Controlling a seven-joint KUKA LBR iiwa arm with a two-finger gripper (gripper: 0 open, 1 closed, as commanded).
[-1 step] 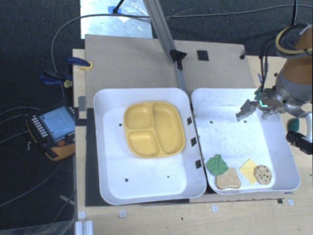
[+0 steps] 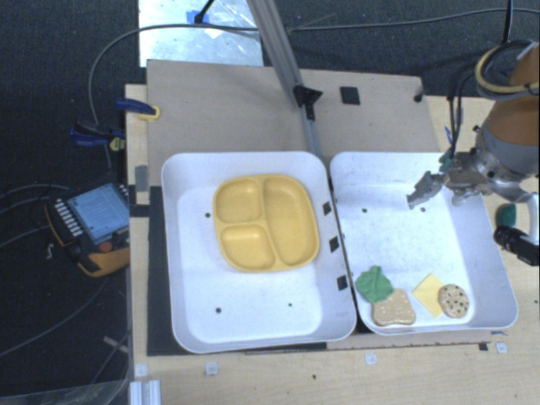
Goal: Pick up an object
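Arm (image 2: 506, 116) reaches in from the right, wrist bent down over the right bin (image 2: 485, 251), upper half. Gripper (image 2: 426, 191) hangs above bare floor; finger state: cannot tell. Leaf (image 2: 374, 283), bread (image 2: 393, 310), cheese (image 2: 429, 294), cookie (image 2: 453, 300) cluster at the bin's near edge, well apart from it.

Two white bins (image 2: 253, 327) sit on a tan board (image 2: 228, 99) over dark grey carpet (image 2: 51, 40). The divided plate (image 2: 264, 223) is yellow. The leaf (image 2: 374, 283) is green, the bread slice (image 2: 393, 310) pale brown, the cheese square (image 2: 429, 294) yellow, the cookie (image 2: 454, 300) tan with dark specks. The arm (image 2: 510, 116) is grey with an orange band.
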